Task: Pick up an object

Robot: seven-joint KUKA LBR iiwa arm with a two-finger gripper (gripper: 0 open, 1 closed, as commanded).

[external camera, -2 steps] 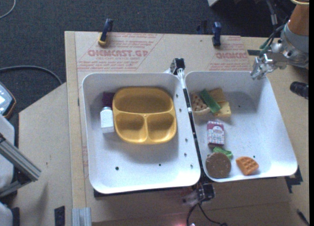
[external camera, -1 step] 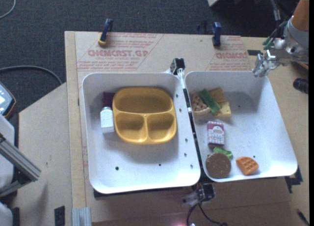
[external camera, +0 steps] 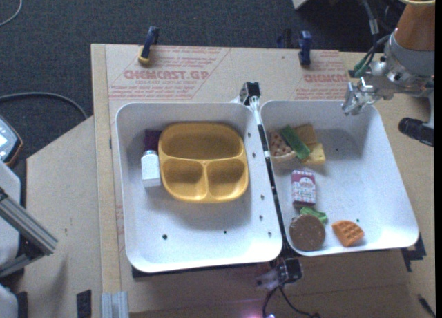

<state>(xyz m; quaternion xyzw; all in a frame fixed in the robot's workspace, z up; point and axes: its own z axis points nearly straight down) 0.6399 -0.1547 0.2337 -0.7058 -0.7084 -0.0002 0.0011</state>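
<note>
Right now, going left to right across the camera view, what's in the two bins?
White bottle → yellow divided plate → red carton → orange waffle piece, with the gripper over the right bin's far corner.

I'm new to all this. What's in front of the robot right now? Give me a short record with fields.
left bin: yellow divided tray, small white bottle beside it
right bin: toy foods, among them a pink carton, a brown round patty, an orange waffle piece
gripper: above the right bin's far edge, nothing seen between its fingers
arm: enters from the right
</note>
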